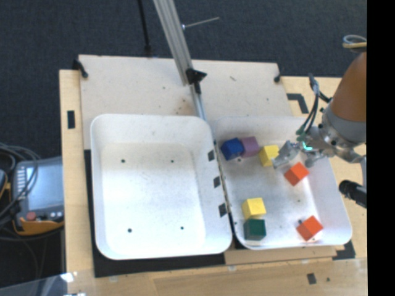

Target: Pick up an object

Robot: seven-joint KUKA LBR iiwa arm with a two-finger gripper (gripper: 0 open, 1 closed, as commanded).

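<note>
End effector (297, 159): grip state unclear, above orange cube (296, 174) | near right bin (336, 190) far rim | left bin (99, 165) roomy

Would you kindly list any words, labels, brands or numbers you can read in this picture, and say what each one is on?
No text can be read in this view.
Grey handheld control pendant with a screen: whatever it shows is too small and blurred to read.
Coloured wooden cubes, such as the blue cube and the green cube: plain faces, no print.
Two shallow white plastic bins: no lettering.
</note>
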